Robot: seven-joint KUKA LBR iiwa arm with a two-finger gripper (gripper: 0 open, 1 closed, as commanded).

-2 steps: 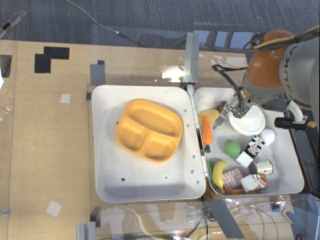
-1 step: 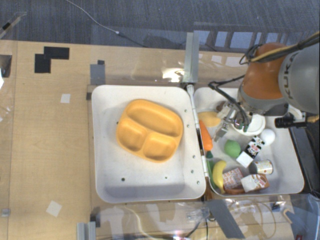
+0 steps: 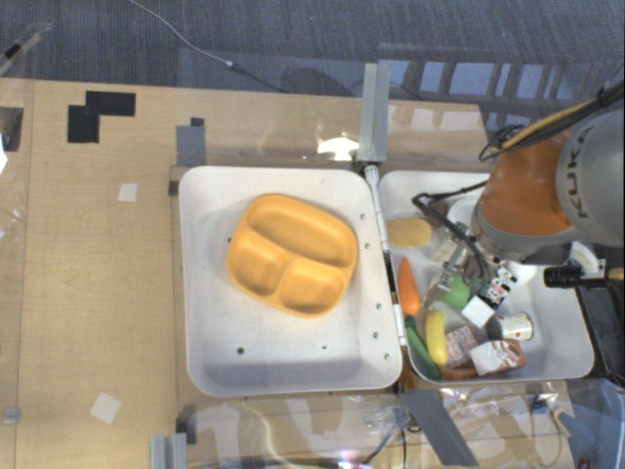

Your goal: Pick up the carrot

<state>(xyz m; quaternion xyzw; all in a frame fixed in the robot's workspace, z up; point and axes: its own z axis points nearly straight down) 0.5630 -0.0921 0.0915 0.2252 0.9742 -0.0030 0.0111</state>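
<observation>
Your bench (image 3: 88, 291) is pale wood with black square markings at the far left; grey carpet lies beyond it. Two white bins sit side by side. The left bin (image 3: 205, 350) holds an orange-yellow divided plate (image 3: 291, 254). In the right bin (image 3: 562, 345), the carrot (image 3: 408, 287) lies along the left wall, near the divider. A pale potato-like piece (image 3: 410, 232) sits just beyond it, a banana (image 3: 436, 336) and something green (image 3: 420, 345) just in front, with small packages (image 3: 486, 352) beside. The gripper (image 3: 459, 279) hangs over the clutter just right of the carrot; you cannot tell how it is set.
</observation>
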